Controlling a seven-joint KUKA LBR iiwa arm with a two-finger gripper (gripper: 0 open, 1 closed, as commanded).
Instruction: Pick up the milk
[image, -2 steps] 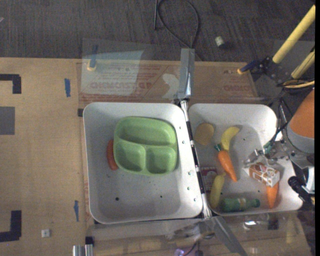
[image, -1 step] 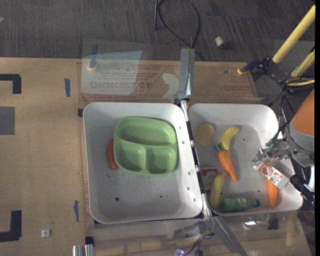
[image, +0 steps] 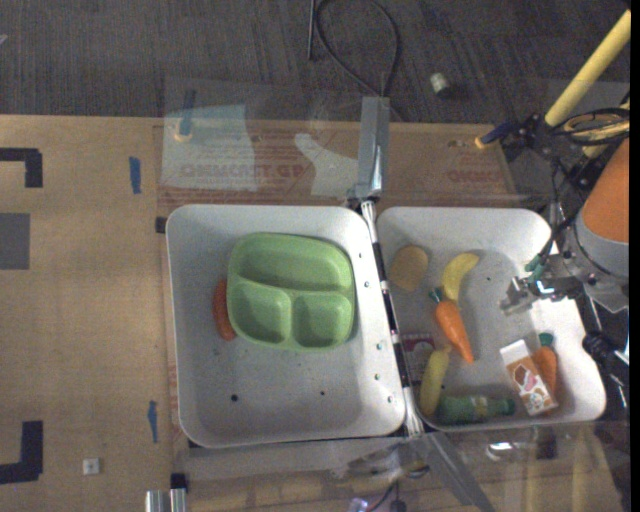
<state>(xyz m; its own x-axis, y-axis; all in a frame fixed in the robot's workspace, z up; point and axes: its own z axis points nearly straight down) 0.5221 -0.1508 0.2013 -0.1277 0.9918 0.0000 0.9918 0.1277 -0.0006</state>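
The milk (image: 528, 378) is a small carton with a white top and a brown-red front. It lies flat in the right bin (image: 500, 225), near that bin's front right corner. An orange carrot (image: 546, 364) lies against its right side. My gripper (image: 527, 288) hangs over the right part of the same bin, farther back than the carton and apart from it. Nothing shows in its grasp. The grey arm with its orange band (image: 610, 205) comes in from the right edge.
The right bin also holds a tan round piece (image: 408, 267), a banana (image: 458, 274), a second carrot (image: 453, 329), a yellow piece (image: 434, 378) and a green bottle (image: 474, 407). In the left bin (image: 280, 400) a green divided plate (image: 291, 291) sits beside an orange-red item (image: 222, 309).
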